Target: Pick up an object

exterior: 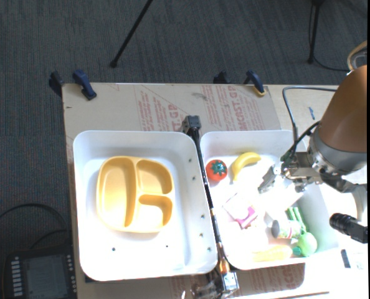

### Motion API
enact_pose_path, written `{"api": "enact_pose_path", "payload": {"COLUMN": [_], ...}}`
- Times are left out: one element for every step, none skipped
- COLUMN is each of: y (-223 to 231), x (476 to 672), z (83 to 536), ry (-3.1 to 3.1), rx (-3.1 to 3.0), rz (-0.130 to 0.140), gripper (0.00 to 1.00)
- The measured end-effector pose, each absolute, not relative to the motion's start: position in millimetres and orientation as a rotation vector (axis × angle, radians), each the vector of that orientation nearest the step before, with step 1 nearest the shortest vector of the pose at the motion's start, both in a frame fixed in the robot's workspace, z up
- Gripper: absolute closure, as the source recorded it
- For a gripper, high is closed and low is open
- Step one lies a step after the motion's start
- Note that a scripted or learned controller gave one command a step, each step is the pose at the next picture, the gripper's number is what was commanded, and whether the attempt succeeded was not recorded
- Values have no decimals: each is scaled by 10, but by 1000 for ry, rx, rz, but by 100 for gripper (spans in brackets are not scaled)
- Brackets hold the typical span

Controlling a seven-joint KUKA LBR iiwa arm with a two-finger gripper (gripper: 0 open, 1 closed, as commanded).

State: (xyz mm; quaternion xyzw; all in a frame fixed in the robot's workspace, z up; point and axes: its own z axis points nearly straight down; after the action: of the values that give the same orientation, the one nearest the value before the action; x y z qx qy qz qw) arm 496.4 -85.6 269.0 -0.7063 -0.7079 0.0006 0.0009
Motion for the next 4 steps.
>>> {"api": "enact_pose_path", "payload": {"y": [-906, -850, -825, -801], "x": [4745, 5298, 5656, 5632], "z": [1398, 907, 874, 871], "ry": [-2216, -2224, -2220, -2217], "rx": [-2218, -2225, -2219, -2220], "rz": [5, -5, 1, 2], "gripper": [0, 0, 0, 0]}}
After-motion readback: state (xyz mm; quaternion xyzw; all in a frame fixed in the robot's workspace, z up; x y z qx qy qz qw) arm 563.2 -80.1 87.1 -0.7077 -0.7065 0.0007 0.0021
